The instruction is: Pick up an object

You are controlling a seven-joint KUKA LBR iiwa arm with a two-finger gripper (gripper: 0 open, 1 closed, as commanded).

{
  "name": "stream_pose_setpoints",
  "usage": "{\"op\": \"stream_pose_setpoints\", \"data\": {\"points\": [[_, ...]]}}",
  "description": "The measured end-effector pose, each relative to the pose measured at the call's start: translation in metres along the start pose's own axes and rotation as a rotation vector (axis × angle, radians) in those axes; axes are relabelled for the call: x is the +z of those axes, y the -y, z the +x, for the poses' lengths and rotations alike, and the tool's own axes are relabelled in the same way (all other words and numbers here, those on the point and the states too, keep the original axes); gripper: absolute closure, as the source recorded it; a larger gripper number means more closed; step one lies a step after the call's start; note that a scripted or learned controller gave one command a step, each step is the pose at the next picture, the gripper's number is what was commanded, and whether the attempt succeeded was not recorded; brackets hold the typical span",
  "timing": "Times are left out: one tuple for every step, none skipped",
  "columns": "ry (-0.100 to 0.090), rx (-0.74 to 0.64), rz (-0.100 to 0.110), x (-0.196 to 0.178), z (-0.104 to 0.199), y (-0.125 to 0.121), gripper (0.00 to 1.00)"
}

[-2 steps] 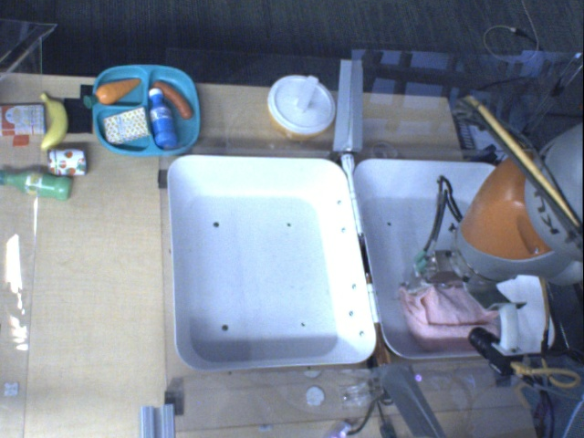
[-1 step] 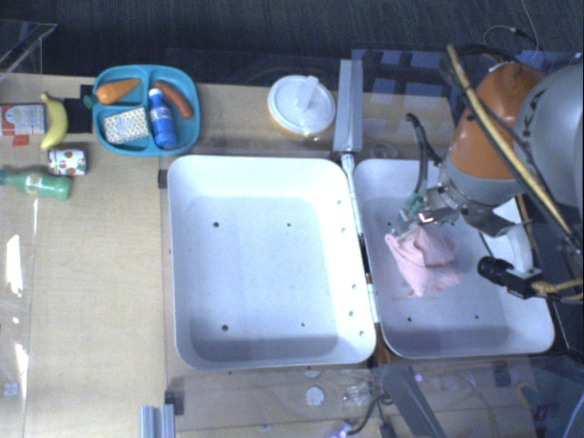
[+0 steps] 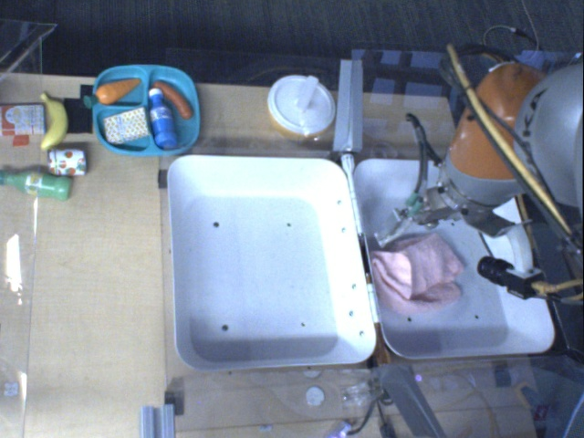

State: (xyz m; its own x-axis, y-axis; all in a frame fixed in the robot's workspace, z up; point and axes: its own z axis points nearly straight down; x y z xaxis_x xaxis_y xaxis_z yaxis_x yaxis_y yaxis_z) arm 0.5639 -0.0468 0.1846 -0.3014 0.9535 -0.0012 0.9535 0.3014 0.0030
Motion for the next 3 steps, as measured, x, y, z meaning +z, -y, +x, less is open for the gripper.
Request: {"op": "stream_pose_setpoints", "data": {"points": [[0.0,0.153,0.002,0.079,-0.039,0.038,0.0],[0.012,0.107,-0.024,0.09,-0.049,0.087,0.0],[0.017,0.062,-0.024,0.09,-0.024,0.08,0.0]]}}
